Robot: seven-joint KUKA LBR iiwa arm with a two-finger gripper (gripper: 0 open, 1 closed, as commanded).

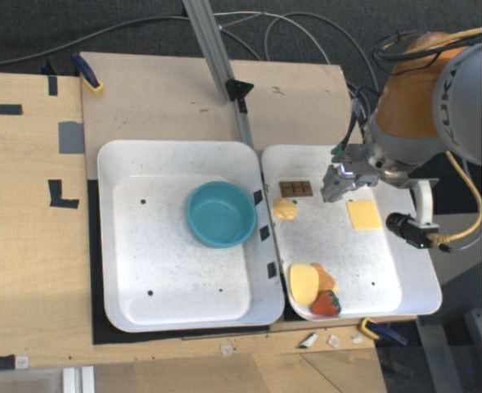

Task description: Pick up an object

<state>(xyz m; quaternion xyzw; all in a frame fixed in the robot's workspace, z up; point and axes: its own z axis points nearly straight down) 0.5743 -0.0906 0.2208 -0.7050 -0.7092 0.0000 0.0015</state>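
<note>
Gripper [336, 188]: you see it low in the right bin [388, 301]; grip state, I cannot tell.
Square [363, 214]: yellow, flat, just beside the gripper.
Handling: probably light, thin; take it by opposite edges.

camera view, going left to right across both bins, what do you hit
teal bowl → small yellow piece → gripper → flat yellow square. The brown block and the yellow-orange-red cluster overlap others in left-right position, so they are left out.
</note>
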